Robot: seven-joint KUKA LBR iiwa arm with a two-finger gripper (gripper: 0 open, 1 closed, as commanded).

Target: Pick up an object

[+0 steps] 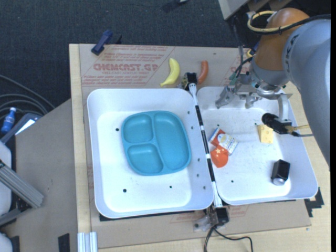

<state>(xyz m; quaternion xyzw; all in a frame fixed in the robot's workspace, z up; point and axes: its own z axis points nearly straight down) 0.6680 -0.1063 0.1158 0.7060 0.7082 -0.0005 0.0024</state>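
My gripper [237,101] hangs over the far end of the right bin [247,180], its two fingers spread with nothing between them but bare white floor. The things to pick lie nearer the camera. A yellow block [266,134] sits just beside my wrist. A red-and-white packet [223,140] lies near the divider and touches an orange-red round thing [219,158]. A small black object [280,172] lies alone towards the near right corner.

The left bin [105,167] holds a blue divided plate [156,142]. Both bins rest on a brown board [126,62] printed with red "CHEMCAST" lettering. On the board behind the bins lie a toy banana [170,72] and an orange-red stick-shaped thing [203,71], and a blue object [101,42] sits at its far left corner. Dark carpet [52,14] surrounds the bench, with black cables [23,96] at the left.
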